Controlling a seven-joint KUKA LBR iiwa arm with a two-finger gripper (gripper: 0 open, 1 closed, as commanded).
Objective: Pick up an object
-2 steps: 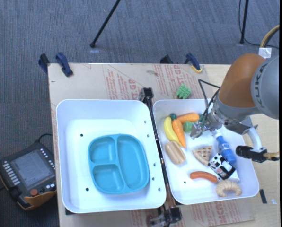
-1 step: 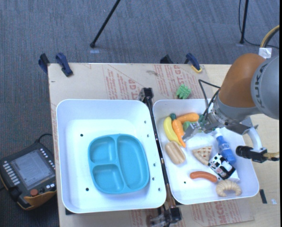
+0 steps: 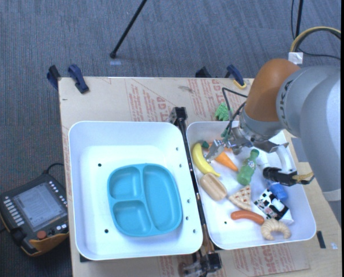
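My gripper (image 3: pixel 223 146) hangs low in the upper left part of the right bin (image 3: pixel 302 215), under the grey arm with its orange band. It is just above the top end of an orange carrot (image 3: pixel 227 162) and right of a yellow banana (image 3: pixel 199 158). A green bottle (image 3: pixel 247 167) lies just right of the carrot. Nothing can be seen held in the gripper.
The right bin also holds a hot dog bun (image 3: pixel 212 187), a pizza slice (image 3: pixel 241 198), a red sausage (image 3: pixel 247 216), a croissant (image 3: pixel 276 229), a black-and-white cow toy (image 3: pixel 268 201) and a green leafy piece (image 3: pixel 222 112). A blue divided plate (image 3: pixel 144 199) lies in the left bin (image 3: pixel 85 149).
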